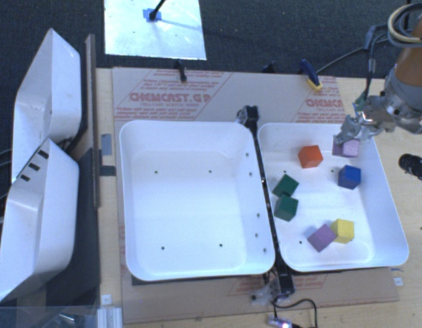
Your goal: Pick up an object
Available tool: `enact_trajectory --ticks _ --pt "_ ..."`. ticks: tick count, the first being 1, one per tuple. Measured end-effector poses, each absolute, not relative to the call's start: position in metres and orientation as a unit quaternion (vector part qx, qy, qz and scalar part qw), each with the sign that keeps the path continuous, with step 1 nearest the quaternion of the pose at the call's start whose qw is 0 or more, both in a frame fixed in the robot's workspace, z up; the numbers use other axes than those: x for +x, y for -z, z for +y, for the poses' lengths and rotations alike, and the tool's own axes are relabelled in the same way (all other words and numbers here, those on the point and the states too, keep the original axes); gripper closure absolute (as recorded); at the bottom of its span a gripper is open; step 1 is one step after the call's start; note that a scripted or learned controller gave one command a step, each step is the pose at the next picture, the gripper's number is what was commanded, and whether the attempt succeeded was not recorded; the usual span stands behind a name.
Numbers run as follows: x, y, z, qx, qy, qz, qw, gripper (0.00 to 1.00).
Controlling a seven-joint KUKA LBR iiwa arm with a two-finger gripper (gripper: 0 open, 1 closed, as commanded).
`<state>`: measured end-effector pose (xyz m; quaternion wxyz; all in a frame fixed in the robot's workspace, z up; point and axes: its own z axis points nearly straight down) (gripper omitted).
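My gripper (349, 137) hangs over the back right corner of the right bin (397, 241). A pale purple block (346, 148) sits between its fingertips, and the fingers are shut on it. Below it in the bin lie an orange cube (310, 156), a blue cube (349, 176), two green cubes (286, 184) (286, 208), a purple cube (321, 238) and a yellow cube (343, 229). Purple and yellow touch each other near the front.
The left bin (139, 203) stands beside the right one, with their rims meeting along a black divider (263, 183). Two spare white bins (40, 183) lean at the far left. A blue and yellow clamp (310, 76) lies on the bench behind the bins.
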<state>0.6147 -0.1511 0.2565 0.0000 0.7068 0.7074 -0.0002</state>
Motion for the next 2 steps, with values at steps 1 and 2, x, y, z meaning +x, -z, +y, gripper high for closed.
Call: enact_trajectory --ticks 1,2 --pt "0.606 -0.255 -0.096 0.705 0.0009 0.709 -0.002 1.00" --pt "0.581 -0.243 -0.049 0.705 0.0014 0.709 -0.002 1.00"
